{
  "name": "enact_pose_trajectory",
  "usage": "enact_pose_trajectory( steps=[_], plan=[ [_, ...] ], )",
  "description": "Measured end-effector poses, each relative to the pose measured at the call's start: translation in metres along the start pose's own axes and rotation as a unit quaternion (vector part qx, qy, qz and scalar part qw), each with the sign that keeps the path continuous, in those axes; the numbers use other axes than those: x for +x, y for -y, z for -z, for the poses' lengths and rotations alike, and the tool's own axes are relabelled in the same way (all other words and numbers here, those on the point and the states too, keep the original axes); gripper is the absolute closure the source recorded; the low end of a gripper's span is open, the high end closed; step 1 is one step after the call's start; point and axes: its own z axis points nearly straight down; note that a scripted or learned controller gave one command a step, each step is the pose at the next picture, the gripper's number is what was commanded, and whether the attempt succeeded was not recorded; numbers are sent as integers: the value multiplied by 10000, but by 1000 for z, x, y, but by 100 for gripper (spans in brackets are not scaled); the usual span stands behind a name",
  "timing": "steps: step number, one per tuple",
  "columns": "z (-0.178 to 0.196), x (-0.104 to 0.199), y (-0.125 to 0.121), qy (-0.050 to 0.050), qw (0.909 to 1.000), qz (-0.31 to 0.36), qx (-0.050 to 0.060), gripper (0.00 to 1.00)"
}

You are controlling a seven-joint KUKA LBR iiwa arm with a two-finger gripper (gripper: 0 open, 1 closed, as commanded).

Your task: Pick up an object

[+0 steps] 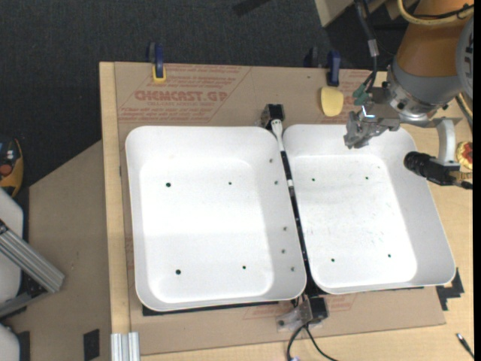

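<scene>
Overhead, the gripper (364, 135) hangs above the right bin's (376, 262) far edge; whether its fingers are spread cannot be told. A yellow object (331, 101) lies just beyond the bin. Closing here would likely catch nothing.

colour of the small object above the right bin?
Pale yellow rounded object, on the cardboard; camera view.

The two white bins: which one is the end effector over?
The right bin. The end effector hangs above its far edge, while the left bin lies across the black divider.
</scene>
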Motion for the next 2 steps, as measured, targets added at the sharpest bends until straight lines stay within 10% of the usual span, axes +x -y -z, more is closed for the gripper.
enact_pose_trajectory(
  steps=[1,2],
  plan=[
    [32,5,-43,30,10000,-27,-90,100],
    [58,14,-30,26,10000,-33,-80,100]
  ],
)
